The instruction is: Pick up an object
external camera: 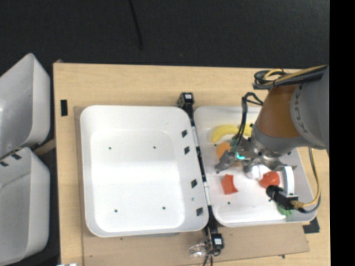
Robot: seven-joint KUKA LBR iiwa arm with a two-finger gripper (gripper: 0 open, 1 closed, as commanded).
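The dark floor (166,21) surrounds the bench on all sides seen. At far left, two white rounded units (19,148) stand beside the bench, one above the other in the view. The bench top (69,204) is light wood (a small black mark sits near its upper left corner). The left bin (136,170) is white and shallow, with only small dark dots on its floor. A row of black clips (195,165) runs along the seam where the two bins meet. The right bin (244,212) holds the objects: a yellow piece (224,132) near its top, an orange piece (222,148) just below it, a red block (229,184) lower down, and a red rounded piece (270,178) further right. The gripper (230,158) is lowered among them, between the orange piece and the red block; its opening cannot be determined. The arm (288,115) enters from the right.
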